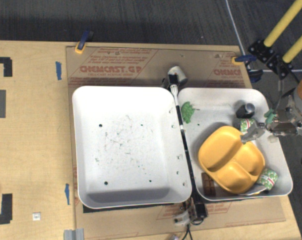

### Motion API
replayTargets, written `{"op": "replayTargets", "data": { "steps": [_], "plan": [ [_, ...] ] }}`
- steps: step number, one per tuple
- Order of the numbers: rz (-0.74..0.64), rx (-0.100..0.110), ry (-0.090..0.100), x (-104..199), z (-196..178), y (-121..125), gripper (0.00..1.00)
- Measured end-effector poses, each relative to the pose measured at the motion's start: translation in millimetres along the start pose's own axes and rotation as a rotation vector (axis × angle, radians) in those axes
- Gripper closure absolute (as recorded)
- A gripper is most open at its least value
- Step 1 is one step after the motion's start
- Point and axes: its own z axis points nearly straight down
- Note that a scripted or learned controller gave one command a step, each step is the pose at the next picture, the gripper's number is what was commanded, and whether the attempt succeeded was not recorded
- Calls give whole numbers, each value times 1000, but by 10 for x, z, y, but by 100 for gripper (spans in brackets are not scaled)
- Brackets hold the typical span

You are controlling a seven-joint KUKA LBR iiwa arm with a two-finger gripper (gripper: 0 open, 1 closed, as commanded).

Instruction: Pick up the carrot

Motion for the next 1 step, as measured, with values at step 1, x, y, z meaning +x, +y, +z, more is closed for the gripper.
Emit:
{"op": "replayTargets", "data": {
  "steps": [1],
  "plan": [
    [-79, 1, 0, -392, 1219, 145, 0]
  ]
}}
